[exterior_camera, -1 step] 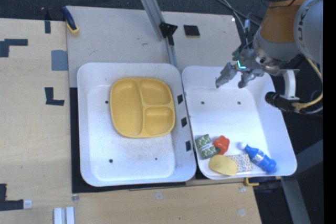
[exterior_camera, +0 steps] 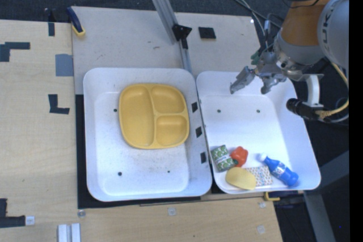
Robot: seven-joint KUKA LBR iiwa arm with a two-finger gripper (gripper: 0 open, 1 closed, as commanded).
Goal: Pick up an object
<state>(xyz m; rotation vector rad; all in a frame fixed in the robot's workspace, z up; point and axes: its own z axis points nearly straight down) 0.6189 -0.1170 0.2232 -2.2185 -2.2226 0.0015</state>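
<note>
The gripper (exterior_camera: 252, 83) hangs with fingers spread and nothing between them over the far end of the right bin (exterior_camera: 295, 127). The objects lie well apart at that bin's near end: a green packet (exterior_camera: 221, 157), an orange piece (exterior_camera: 240, 155), a yellow lump (exterior_camera: 241, 179) and a blue bottle (exterior_camera: 281, 171).

Loose objects clustered at the near end of the right bin (exterior_camera: 295, 139).
A green patterned packet (exterior_camera: 221, 157), an orange-red piece (exterior_camera: 240, 155), a yellow rounded item (exterior_camera: 241, 179) on a speckled flat card (exterior_camera: 261, 175), and a blue bottle (exterior_camera: 281, 171) lying on its side, white cap toward the centre.
</note>
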